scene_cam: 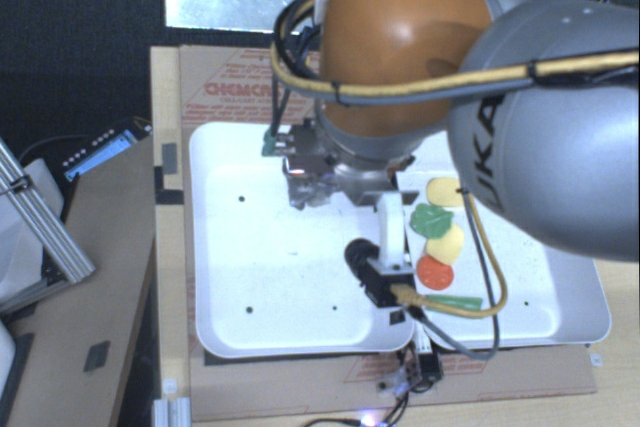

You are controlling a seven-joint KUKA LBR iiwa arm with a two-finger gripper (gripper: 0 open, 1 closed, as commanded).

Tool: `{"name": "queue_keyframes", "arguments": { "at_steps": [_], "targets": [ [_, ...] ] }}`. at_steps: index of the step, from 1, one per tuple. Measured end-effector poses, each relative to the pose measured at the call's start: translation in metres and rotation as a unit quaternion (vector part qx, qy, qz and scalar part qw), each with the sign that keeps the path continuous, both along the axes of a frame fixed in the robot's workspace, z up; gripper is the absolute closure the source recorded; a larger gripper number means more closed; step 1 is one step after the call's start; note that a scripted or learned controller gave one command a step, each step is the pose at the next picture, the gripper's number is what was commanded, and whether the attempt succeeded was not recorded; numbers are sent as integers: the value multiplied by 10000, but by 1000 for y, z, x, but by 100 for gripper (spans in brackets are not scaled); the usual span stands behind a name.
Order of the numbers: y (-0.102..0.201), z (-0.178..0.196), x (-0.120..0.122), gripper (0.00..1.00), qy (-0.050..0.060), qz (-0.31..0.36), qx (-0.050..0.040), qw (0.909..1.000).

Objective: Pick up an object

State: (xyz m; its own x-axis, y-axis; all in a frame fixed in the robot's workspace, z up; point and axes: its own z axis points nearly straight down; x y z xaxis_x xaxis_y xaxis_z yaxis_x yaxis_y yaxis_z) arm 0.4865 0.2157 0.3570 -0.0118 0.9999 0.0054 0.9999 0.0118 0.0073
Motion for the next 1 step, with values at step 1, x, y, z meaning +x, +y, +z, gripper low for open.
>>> {"name": "queue_keyframes", "arguments": {
  "at_steps": [1],
  "targets": [
    [19,140,0,100,-45,-23,21,10000]
  ]
}}
